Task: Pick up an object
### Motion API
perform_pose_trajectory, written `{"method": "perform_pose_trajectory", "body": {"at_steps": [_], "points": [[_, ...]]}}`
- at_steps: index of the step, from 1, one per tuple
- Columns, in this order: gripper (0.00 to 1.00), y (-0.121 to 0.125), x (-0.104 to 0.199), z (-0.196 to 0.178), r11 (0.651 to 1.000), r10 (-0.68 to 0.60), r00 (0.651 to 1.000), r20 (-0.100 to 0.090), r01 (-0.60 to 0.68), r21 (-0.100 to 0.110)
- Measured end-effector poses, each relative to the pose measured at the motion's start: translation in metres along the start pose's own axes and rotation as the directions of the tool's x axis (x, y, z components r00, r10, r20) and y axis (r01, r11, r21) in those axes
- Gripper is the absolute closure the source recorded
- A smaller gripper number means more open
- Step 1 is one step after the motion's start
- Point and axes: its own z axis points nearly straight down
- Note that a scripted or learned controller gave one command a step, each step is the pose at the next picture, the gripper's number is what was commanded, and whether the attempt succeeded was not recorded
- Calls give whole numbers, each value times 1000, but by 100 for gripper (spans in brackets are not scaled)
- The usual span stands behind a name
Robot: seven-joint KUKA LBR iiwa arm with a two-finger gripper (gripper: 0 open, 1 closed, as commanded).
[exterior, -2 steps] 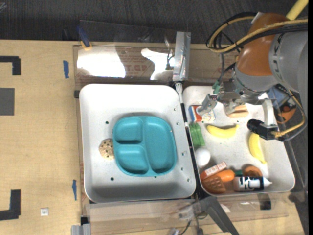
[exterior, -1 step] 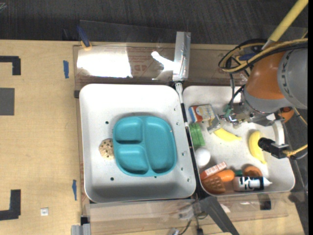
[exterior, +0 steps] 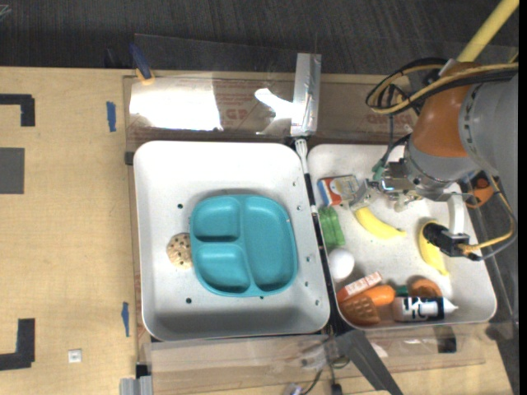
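Gripper sits low over the upper part of the right bin, reached in from the right on the grey arm with its orange band. We cannot tell from this slanted view how far apart the fingers stand, and we see nothing clearly lodged between them. Just left of the gripper lies a red, white and blue packet, touching or nearly touching the metal tip; we cannot tell which. A banana lies directly below the gripper, close under it but apparently apart. A green object rests along the bin's left wall, with a white egg-like ball just below it. A second yellow fruit lies toward the right side, partly crossed by a black cable fitting. Along the bin's lower edge we note an orange carrot-like item with a red-and-white box touching it above, a small dark bottle with a white label, and a brown-orange rounded piece just behind that bottle. The left bin holds a teal divided tray near its centre, and a speckled cookie touches the tray's left edge. Both bins stand side by side on the counter.
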Motion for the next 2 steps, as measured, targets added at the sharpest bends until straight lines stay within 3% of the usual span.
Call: {"method": "perform_pose_trajectory", "body": {"at_steps": [1,2], "points": [[0,-1,7,17,1000,-9,1000,1,9,-4],[100,0,7,8,1000,-11,1000,1,11,-4]]}}
